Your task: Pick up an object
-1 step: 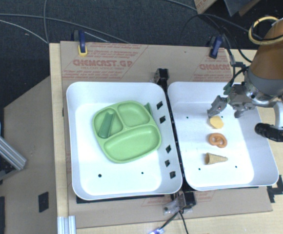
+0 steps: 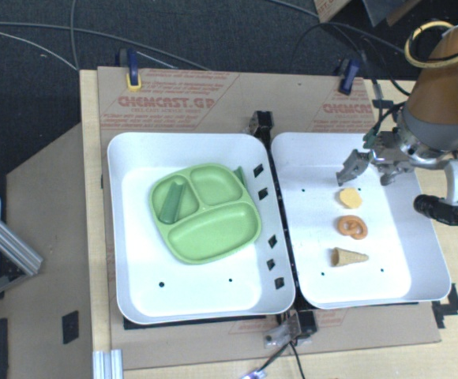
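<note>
Two metal fingers of the grey two-finger gripper point(image 2: 369, 166) are spreading apart over the upper part of the right shallow white plastic bin point(image 2: 418, 267), w/ nothing between them; it's released, grasping nothing. One fingertip is hanging just above the small round yellow food piece point(image 2: 351, 199), but contact can't be told. Grey arm w/ orange band point(image 2: 442, 93) is reaching in from the right.

Three small items are lying in the right bin, in a rough column: the yellow piece at top, an orange-brown pretzel-shaped toy point(image 2: 353, 227) just below it, and a tan cone-shaped toy point(image 2: 348, 257) lying on its side below that. All 3 are apart from each other, none lifted.

One green plastic divided plate point(image 2: 210, 227) w/ 3 compartments is sitting tilted in the left shallow white plastic bin point(image 2: 134, 212); 1 darker green stick-like piece point(image 2: 171, 201) is lying in its upper-left compartment.

Brown board point(image 2: 182, 93) under both bins is showing red print, approx. "CHEMCAST GP", readable at upper left and partly repeated at upper right. Two blue clamps point(image 2: 134, 68) are gripping the board's far edge.
</note>
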Motion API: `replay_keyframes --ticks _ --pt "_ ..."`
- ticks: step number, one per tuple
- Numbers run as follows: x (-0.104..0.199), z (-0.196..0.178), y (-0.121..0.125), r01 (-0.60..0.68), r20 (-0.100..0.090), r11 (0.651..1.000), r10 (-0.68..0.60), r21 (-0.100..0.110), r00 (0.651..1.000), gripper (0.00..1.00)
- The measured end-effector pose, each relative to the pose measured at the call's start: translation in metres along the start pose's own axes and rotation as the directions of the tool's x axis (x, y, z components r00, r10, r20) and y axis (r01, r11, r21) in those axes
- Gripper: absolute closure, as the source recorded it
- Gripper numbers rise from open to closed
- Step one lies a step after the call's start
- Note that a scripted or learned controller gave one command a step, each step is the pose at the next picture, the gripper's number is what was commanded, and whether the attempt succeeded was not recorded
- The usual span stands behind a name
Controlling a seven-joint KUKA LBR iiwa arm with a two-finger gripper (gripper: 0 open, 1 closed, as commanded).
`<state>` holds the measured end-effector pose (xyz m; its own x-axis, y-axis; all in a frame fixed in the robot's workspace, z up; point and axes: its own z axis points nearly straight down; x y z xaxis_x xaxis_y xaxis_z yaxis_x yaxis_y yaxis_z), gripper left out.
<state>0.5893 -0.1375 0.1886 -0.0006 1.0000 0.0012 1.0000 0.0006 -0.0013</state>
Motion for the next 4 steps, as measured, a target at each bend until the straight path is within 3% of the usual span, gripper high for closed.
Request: replay_keyframes --ticks 2,3,4 --pt "0.004 0.098 0.006 0.0 0.0 1.0 0.0 0.004 1.0 0.0" --pt "0.005 0.084 0.008 -0.001 0.0 1.0 0.001 -0.002 1.0 1.0" --pt "0.003 0.039 0.004 -0.001 0.002 1.0 0.001 -0.006 1.0 1.0"
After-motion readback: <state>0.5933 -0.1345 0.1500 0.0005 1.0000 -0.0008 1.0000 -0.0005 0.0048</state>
